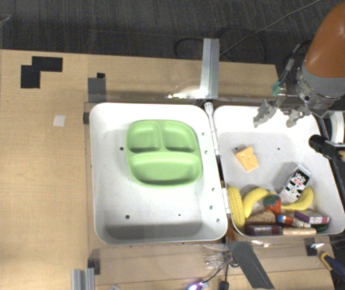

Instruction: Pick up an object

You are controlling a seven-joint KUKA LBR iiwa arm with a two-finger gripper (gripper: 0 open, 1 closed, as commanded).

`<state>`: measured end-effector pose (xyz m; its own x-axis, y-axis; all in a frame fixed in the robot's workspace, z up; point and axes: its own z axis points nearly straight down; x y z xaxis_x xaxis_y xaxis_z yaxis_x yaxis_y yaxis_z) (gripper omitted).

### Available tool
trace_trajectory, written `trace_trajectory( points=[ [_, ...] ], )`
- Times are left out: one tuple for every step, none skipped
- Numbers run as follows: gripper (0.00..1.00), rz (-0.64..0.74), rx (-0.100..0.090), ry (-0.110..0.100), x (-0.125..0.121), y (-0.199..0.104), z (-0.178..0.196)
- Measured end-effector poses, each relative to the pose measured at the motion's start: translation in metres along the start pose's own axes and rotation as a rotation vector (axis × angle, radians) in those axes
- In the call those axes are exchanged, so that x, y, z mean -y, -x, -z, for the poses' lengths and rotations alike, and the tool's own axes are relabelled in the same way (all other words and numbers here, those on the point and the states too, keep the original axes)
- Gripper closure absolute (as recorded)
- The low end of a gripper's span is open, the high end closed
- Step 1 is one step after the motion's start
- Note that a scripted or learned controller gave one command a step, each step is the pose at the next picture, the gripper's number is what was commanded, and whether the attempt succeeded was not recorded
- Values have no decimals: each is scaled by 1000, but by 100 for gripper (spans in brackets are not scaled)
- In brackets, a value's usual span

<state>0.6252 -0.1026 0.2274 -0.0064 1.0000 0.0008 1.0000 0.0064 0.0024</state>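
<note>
Lying heaped along the lower edge of the right bin (339, 205), at the lower right of the frame: a corn cob (235, 202) standing on end against the left wall, a banana (254, 199) curving just beside it, a small red and green piece (272, 202) touching the banana, a second banana (303, 200) further right, and several dark markers or bars (284, 227) stretching along the bin's near rim. Resting just above that heap, a white box with dark print (295, 183), tilting and touching the second banana. Sitting apart from the rest, near the middle of the right bin, a yellow cheese wedge (247, 159) on bare white floor. Filling the centre of the left bin (106, 180), at mid-frame, a green divided plate (162, 151) with three compartments, lying flat. Hovering over the upper part of the right bin, at the upper right of the frame, the pincer (278, 115), fingers spreading apart and gripping nothing, well clear of the cheese wedge and the heap. Rising behind it, the orange band (332, 40) of the arm, reaching in from the right. Standing between the bins at their far edge, a metal post (211, 65). Spreading to the left, the pale desk (33, 180) with black patches (39, 70) near the upper left.
</note>
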Motion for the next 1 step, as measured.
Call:
trace_trajectory(
  points=[
    [0, 221, 0, 1, 23, -6, -129]
  ],
)
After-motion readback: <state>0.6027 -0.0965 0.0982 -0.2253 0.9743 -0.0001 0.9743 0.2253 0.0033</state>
